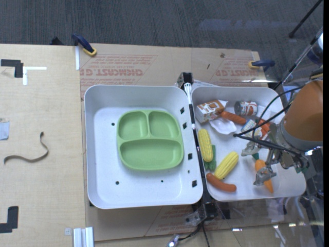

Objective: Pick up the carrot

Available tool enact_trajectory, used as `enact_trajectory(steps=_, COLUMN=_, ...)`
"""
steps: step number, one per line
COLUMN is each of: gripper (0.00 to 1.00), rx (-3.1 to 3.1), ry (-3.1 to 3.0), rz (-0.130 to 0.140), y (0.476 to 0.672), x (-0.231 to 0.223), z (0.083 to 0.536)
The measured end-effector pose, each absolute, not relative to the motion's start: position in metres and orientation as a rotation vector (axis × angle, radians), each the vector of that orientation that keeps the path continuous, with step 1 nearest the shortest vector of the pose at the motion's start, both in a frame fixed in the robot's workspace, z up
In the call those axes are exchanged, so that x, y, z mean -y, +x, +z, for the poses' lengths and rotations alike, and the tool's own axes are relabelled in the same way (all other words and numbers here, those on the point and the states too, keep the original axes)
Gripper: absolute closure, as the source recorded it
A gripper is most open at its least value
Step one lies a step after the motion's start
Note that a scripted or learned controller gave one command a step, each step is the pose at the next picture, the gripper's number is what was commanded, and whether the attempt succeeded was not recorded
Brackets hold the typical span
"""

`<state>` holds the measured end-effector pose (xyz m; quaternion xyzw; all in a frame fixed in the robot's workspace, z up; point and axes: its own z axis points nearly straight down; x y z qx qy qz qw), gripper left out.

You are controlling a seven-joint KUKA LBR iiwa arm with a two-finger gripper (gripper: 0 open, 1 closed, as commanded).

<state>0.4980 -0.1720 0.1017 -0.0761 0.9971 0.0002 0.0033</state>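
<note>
**Gripper over the carrot**

While the gripper [262,164] hangs low in the right bin [295,190], its fingers stand apart astride the carrot [263,175] near the front wall, right of two corn cobs [226,165].

Divided plate [150,139] in the left bin [97,153]; carrot [263,175], corn cobs [226,164] in the right bin [288,188], beneath the tool [261,162].

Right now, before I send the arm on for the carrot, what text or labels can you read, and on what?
"CHEMCAST GP": red print on the brown sheet under the bins, mirrored, repeated at upper right.
Carton in the right bin: orange label, too blurred to read.
Can beside it: label unreadable.
</note>
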Motion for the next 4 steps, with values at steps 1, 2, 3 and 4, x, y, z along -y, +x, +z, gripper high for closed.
enact_trajectory(steps=1, gripper=1.00, rx=-3.122, ry=-0.243, rz=0.000, y=0.500, x=0.171, z=0.111)
enact_trajectory(steps=2, gripper=1.00, rx=-3.133, ry=-0.160, rz=0.001, y=0.496, x=0.145, z=0.153)
enact_trajectory(steps=3, gripper=0.00, rx=-3.133, ry=-0.160, rz=0.001, y=0.496, x=0.145, z=0.153)
enact_trajectory(steps=4, gripper=0.00, rx=-3.107, ry=-0.455, rz=0.002, y=0.482, x=0.160, z=0.091)
